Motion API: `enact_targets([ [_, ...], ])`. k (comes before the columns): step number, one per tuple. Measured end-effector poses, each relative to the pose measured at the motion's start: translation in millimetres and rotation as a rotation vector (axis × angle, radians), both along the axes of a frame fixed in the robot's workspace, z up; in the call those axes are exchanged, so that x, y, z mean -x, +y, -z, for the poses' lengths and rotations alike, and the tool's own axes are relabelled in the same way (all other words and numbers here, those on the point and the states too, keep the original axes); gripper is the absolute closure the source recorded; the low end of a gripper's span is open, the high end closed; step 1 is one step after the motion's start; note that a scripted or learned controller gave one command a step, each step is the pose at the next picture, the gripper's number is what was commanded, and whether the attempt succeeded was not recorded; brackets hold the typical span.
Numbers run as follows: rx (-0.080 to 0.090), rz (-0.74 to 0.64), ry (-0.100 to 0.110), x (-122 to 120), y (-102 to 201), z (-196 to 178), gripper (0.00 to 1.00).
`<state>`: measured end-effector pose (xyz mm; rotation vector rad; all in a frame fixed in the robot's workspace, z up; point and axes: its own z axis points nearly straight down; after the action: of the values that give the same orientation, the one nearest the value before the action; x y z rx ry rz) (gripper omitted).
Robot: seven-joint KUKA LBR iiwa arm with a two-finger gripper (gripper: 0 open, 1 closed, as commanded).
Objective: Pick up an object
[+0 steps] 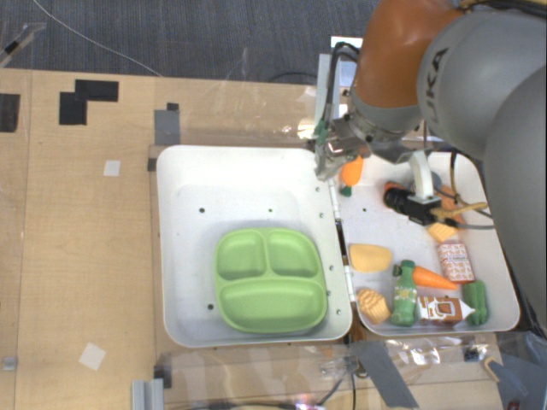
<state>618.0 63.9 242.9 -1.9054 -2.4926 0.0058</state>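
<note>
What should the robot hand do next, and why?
Probably dip a little lower toward the small orange piece. The gripper sits at the top left corner of the right bin, right beside that piece, and nothing shows between its fingers. The green plate lies apart in the left bin.

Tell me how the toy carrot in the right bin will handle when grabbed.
The carrot tapers to a point, so the hand would likely slip toward its thin end. Its rounded body may roll if nudged. It looks like plastic play food, probably light and stiff.
</note>
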Motion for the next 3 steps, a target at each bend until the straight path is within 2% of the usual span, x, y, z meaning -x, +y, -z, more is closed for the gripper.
enact_targets([
  [1, 0.0, -0.186, -0.016, -52.2, -46.1, -49.3, 1.0],
  [3, 0.002, -0.199, -0.031, -54.9, -42.2, -75.1, 1.0],
])
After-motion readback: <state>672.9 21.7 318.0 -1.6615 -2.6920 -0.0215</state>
